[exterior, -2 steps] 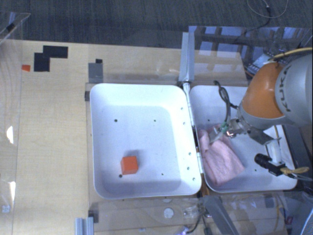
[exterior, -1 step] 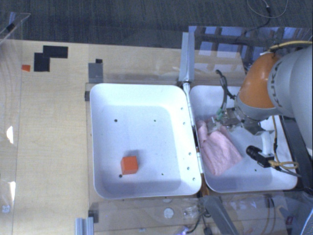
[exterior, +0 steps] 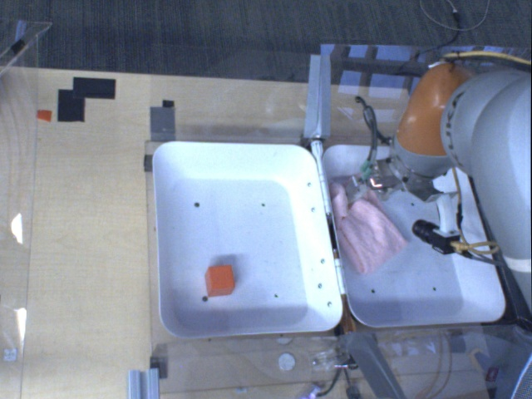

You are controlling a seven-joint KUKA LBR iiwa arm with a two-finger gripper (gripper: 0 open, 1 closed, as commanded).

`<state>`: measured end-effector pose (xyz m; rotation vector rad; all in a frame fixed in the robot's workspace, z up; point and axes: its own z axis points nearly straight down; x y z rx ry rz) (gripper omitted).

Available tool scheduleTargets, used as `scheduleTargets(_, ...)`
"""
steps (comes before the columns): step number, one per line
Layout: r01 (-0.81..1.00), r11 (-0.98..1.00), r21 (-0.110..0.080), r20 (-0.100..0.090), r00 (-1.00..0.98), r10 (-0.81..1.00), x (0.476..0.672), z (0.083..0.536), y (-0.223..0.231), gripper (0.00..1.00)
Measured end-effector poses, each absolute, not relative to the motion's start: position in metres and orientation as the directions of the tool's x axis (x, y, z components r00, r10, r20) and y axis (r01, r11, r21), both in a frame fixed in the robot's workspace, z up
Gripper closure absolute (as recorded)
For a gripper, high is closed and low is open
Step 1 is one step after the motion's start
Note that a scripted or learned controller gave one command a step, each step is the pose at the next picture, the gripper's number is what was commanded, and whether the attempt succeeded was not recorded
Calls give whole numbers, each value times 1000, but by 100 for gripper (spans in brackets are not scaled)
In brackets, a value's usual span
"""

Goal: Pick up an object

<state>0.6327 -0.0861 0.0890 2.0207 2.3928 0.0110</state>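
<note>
Orange was the first thing I picked out on the left: a small orange block (exterior: pixel 220 280) lay alone on the floor of the left bin (exterior: pixel 179 223), toward its near corner and well apart from everything else. Between the two trays ran the shared rim, and just past it, in the right bin (exterior: pixel 465 302), a pink cloth (exterior: pixel 367 231) lay crumpled against the left wall, stretching from near the far edge down toward the middle of the floor. Over the cloth's upper end I had the gripper (exterior: pixel 371 181), hanging from the grey wrist with the orange band (exterior: pixel 428 110) above it. From my feed the wrist body hid the tips, so I could not tell whether the tool was spread or pressed together, nor whether any cloth was caught in it.

I judged the step in hand to be the reach onto the cloth, right at the point of the grasp. The next move, as I read it, called for a firm pinch on a raised fold and then a straight lift; soft fabric so close to the bin wall could easily slip free or drag.
</note>
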Motion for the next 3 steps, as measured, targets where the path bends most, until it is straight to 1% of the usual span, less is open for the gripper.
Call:
scheduleTargets(1, 961, 276, 13, -6, -276, 961, 577, 90, -109, 0)
scheduleTargets(2, 960, 279, 26, -11, -279, 960, 582, 105, -108, 100)
scheduleTargets(3, 918, 397, 12, -6, -397, 918, 633, 188, -77, 100)
